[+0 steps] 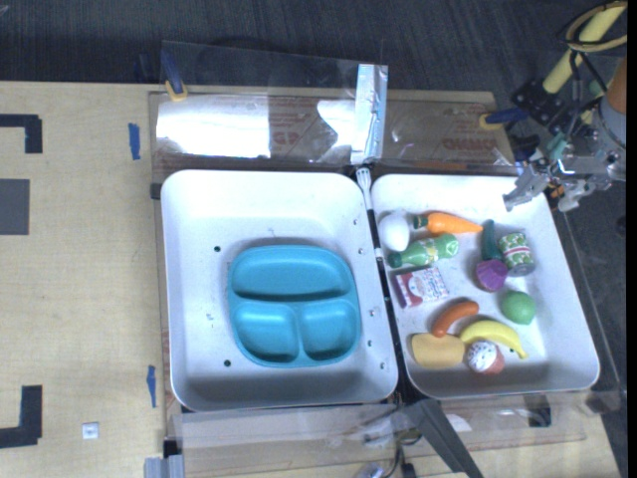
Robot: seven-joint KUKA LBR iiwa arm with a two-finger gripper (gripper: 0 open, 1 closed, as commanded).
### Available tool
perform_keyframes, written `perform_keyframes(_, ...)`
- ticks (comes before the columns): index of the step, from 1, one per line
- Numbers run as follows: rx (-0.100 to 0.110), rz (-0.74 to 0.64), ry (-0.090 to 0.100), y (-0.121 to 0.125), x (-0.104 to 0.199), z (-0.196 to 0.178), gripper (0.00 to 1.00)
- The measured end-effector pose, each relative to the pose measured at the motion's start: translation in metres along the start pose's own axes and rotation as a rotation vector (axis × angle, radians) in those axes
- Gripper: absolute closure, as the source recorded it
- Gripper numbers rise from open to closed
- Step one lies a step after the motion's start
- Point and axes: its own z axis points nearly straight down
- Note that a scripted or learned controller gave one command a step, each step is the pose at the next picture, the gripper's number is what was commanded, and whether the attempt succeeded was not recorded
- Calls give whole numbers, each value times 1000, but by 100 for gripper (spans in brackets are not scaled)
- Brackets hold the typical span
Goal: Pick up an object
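Toy foods loose in the right bin (572, 361), white egg (396, 233) beside orange carrot (450, 223), green bottle (426, 253), red-and-white packet (422, 287), small printed can (516, 251), purple piece (491, 274), green lime (518, 307), sausage (454, 315), yellow banana (495, 335), ball (484, 358)

A blue divided tray (294, 302) lies in the left bin (189, 267).

Both bins, left (189, 267) and right (567, 307), look like smooth, glossy white plastic. The blue tray (294, 302) is matt plastic. The desk (80, 287) is pale, matt wood. A clear, shiny sheet (269, 118) lines its far edge.
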Motion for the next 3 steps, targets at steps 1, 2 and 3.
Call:
perform_keyframes(1,3,30,4,-30,-21,103,0)
perform_keyframes(2,-6,189,17,11,-10,145,0)
perform_keyframes(3,-9,159,-1,-9,5,155,0)
